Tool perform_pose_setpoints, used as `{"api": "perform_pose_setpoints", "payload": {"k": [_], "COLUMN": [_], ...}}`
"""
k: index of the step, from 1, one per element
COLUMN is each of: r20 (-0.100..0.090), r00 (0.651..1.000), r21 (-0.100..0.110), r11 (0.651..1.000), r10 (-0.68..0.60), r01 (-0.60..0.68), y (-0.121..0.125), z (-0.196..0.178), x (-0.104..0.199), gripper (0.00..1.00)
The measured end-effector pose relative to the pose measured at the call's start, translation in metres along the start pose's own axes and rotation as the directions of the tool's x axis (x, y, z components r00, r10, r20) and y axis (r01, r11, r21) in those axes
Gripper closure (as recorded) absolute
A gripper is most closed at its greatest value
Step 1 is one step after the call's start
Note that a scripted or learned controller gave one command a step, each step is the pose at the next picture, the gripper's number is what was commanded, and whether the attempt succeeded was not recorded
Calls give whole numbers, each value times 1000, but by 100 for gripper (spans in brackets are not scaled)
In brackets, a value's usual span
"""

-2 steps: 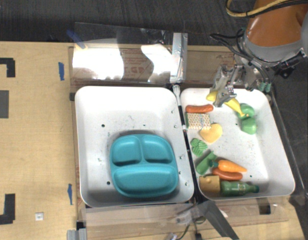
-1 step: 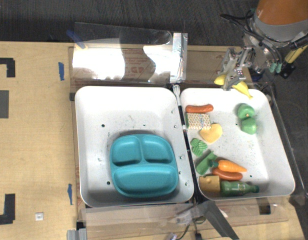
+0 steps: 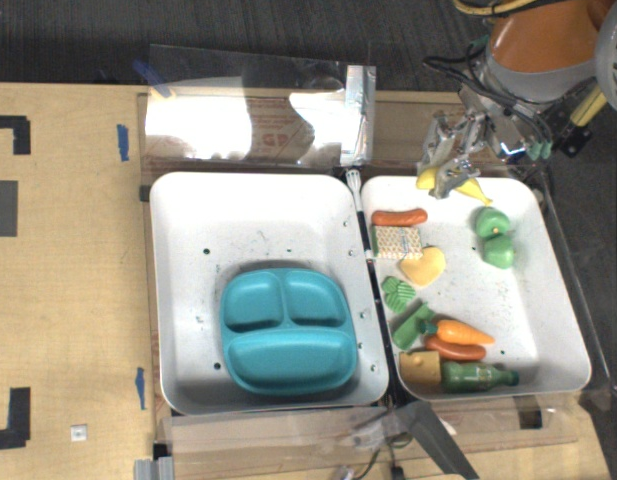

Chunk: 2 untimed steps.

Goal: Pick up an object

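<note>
Yellow plastic shows just under the claw at the far rim of the right bin: a banana-like toy, partly covered by the metal fingers, so whether it sits between them or merely behind them cannot be told, nor whether the claw is open or closed. Cables blur the wrist, and the arm (grey, with its orange band) is cut off by the top edge, reaching down from the upper right. Below lie a red sausage, a waffle-like block, a pale yellow heart-shaped piece, a green pepper, a carrot and a green bottle, crowded together. A teal divided tray rests in the left bin.
</note>
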State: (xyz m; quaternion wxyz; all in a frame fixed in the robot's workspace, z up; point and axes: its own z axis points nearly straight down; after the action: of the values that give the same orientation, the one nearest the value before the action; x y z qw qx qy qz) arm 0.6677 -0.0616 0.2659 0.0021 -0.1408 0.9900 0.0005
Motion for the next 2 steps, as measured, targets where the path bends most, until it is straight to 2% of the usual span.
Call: {"api": "perform_pose_setpoints", "payload": {"k": [1, 2], "r20": [12, 0], "r00": [1000, 993], "r21": [3, 0], "r11": [1000, 993], "r10": [0, -118], "r01": [0, 118], "y": [1, 9], "z": [-14, 5], "x": [-3, 2], "gripper": [100, 100]}}
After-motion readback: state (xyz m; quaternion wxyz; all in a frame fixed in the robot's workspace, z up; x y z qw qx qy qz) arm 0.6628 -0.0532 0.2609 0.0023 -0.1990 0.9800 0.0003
